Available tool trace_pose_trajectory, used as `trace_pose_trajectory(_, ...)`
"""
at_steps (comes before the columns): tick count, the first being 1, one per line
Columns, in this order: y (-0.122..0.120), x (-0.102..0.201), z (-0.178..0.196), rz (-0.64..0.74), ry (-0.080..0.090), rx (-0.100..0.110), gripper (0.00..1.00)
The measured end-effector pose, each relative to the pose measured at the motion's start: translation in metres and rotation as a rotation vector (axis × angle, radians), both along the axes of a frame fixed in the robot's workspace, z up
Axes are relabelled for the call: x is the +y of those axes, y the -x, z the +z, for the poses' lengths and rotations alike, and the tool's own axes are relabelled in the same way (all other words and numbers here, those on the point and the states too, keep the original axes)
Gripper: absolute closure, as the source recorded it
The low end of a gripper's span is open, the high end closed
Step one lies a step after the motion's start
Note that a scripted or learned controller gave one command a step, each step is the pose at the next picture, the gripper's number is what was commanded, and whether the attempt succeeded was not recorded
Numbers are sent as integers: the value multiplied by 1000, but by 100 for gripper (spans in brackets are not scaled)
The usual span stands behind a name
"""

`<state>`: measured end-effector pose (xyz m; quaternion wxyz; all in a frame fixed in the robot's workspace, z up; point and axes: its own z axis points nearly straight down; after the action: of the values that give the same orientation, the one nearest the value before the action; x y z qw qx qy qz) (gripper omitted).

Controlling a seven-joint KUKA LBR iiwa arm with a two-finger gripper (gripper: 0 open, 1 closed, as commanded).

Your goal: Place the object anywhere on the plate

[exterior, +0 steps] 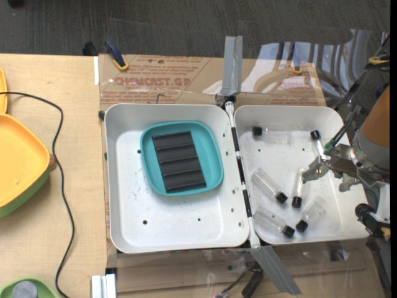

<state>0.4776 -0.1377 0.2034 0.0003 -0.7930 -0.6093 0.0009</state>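
Two white bins sit side by side: my left bin (124, 185) holds a teal plate (181, 158) with a dark ribbed insert; my right bin (279, 113) holds scattered clear vials (270, 186) with black caps, lying at mixed angles. My claw (315, 169) hovers over them; open or closed, I cannot tell.
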Motion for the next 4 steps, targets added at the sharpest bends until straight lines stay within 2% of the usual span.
trace_pose_trajectory(1,-1,-19,89,1,2,1,0)
trace_pose_trajectory(2,-1,-41,200,-33,2,2,0)
trace_pose_trajectory(3,-35,-76,237,-92,2,3,0)
trace_pose_trajectory(4,-36,-75,237,-229,2,3,0)
